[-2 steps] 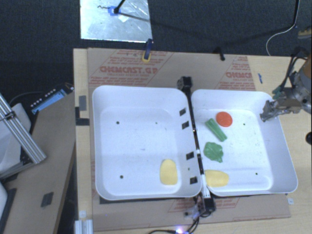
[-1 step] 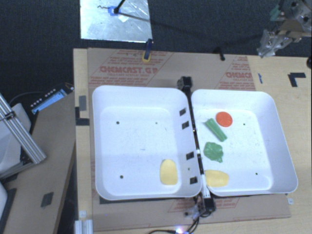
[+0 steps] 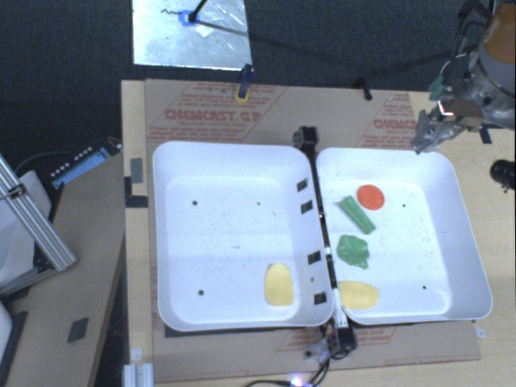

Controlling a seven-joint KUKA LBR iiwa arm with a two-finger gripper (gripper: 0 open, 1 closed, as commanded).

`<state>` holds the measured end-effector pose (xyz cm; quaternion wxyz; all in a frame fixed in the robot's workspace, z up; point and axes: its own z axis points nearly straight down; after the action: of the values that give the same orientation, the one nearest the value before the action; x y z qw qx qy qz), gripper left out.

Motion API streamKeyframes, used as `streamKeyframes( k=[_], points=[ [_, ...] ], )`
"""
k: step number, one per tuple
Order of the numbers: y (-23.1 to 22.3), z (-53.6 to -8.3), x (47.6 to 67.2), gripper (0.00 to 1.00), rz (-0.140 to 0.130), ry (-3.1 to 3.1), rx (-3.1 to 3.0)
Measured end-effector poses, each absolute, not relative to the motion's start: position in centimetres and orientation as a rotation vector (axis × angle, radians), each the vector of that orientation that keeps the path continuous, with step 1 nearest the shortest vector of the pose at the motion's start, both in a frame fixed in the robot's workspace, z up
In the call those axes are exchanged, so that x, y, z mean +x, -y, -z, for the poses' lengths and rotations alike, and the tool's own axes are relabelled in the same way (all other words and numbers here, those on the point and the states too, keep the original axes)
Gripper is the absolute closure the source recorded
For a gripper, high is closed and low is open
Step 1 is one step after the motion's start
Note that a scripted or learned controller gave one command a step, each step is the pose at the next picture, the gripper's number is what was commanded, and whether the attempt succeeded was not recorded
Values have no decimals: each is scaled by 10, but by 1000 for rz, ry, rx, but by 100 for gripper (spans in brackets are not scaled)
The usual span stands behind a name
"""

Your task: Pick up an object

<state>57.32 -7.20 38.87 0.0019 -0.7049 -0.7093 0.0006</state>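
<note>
Around the counter [image 3: 266,107]

A silver foil sheet [image 3: 191,21] lies on dark carpet [image 3: 64,47] beyond it; a yellow-and-blue clip [image 3: 243,85] sits at the far edge, an aluminium rail [image 3: 32,224] at the left.

A robotics lab: white bins [image 3: 234,156] on cardboard-covered bench [image 3: 210,111], aluminium framing [image 3: 28,216].

bench [image 3: 137,240] | cardboard sheet [image 3: 339,107] | two white bins [image 3: 234,156] side by side

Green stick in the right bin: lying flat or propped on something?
Lying flat. The green stick rests slantwise on the floor of the right bin, apart from the orange disc and the green lump.
</note>
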Motion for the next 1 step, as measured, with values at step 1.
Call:
streamKeyframes(
  k=[1],
  points=[
    [30, -478, 641, 100, 16, 2239, -2219]
  ],
)
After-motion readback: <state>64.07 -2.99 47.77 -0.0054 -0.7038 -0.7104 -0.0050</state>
